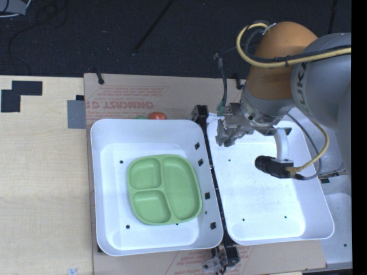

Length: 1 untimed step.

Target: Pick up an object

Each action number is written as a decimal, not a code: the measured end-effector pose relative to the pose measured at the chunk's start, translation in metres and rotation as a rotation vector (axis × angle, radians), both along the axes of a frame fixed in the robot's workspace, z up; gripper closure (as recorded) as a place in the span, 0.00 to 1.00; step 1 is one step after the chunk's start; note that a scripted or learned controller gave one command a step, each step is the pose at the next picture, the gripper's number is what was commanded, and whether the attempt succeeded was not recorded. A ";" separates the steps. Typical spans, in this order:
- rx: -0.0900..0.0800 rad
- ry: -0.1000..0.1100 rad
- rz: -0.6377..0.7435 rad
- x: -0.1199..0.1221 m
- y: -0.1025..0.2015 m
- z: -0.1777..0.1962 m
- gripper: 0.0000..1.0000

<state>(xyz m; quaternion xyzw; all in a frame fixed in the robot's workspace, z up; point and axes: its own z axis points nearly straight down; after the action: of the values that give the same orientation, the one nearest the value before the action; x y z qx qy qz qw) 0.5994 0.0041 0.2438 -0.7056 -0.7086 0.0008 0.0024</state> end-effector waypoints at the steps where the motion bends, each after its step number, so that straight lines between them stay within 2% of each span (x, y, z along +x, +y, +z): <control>1: -0.001 0.001 -0.001 -0.008 0.042 -0.009 1.00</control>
<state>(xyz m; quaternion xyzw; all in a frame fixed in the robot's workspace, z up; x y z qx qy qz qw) 0.5912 0.0465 0.2343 -0.7059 -0.7083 0.0014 0.0023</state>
